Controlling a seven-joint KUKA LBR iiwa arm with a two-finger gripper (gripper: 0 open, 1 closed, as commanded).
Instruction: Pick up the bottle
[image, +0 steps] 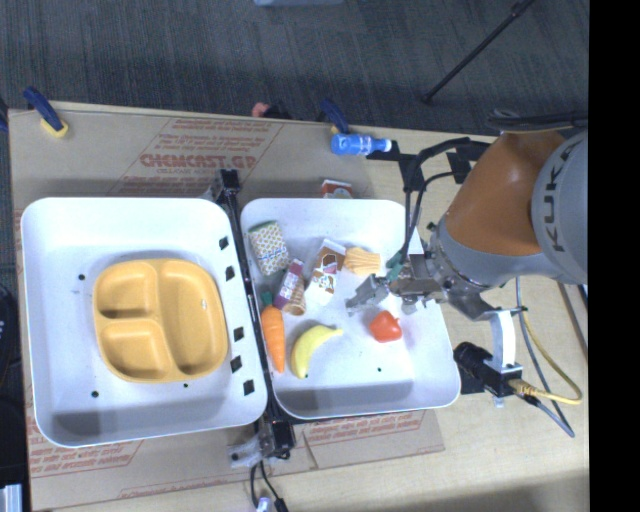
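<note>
small bottle (292, 288) in right bin (430, 385), long axis upper-right to lower-left

two white bins (40, 300), one yellow tray (160, 320), one banana (308, 347)

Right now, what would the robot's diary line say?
task: pick up bottle | gripper: over right bin, beside tomato | bottle: lying among toys by carrot, not held

bench (90, 150) | 2 white bins (50, 300) side by side; cardboard sheet (200, 150) beneath
</note>
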